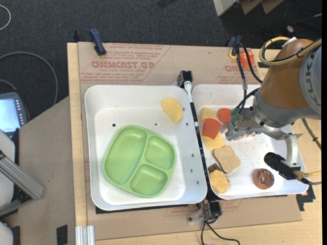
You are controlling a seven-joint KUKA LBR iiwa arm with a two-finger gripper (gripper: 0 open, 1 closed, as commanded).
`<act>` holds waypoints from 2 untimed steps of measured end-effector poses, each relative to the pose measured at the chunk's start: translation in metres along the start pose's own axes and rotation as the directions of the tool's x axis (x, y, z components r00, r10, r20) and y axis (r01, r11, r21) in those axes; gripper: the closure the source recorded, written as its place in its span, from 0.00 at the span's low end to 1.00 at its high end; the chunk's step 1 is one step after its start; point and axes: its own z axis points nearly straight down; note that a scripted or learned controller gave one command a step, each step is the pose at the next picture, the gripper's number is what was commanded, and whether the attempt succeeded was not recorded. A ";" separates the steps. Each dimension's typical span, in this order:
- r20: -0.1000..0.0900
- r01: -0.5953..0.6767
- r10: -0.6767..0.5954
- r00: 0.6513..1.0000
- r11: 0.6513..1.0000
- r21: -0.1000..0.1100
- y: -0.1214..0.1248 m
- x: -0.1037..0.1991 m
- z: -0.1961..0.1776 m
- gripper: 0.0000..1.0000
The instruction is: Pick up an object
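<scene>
Two white bins sit side by side, and the left bin [97, 137] carries a green divided plate [140, 160] plus a yellow chip-like piece [172, 109] near its upper right. Over the right bin [255, 190] hangs the grey-and-orange arm [286, 86], its gripper [236, 131] low above the toy food; whether it's wide or narrow, I cannot tell. Just left of it lies the orange-red block [211, 128] on yellow cheese slices [212, 141]. A toast slice [227, 159] sits below, a chocolate donut [264, 178] lower right.
</scene>
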 end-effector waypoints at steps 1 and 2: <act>-0.001 0.000 0.000 1.000 1.000 -0.003 -0.041 0.039 -0.104 1.00; -0.003 0.004 -0.004 1.000 1.000 -0.011 -0.039 0.099 -0.246 1.00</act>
